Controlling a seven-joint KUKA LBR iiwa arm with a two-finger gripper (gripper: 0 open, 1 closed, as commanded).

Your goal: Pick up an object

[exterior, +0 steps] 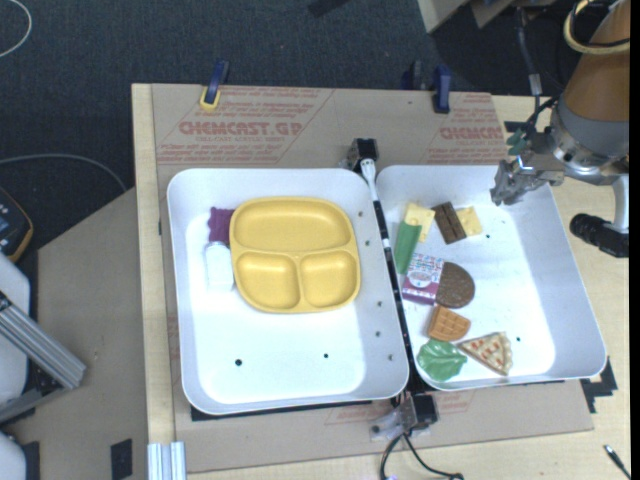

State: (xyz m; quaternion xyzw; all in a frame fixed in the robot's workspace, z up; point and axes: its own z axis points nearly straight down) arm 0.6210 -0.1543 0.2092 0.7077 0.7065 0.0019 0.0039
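My gripper (507,189) hangs over the far right corner of the right bin (560,298), a little right of the toy food, with nothing visible between its fingers. The right bin holds several small toy foods: a brown chocolate bar (449,222), a yellow piece (419,218), a green stick (406,247), a pink-and-white packet (424,275), a brown cookie (456,286), a waffle (448,324), a green leaf (441,359) and a pizza slice (487,352).
The left bin (280,363) holds a yellow compartment tray (295,253), with a purple item (219,224) and a white item (217,265) at its left side. A black divider strip (383,253) runs between the bins. Clamps sit on the bench's far edge.
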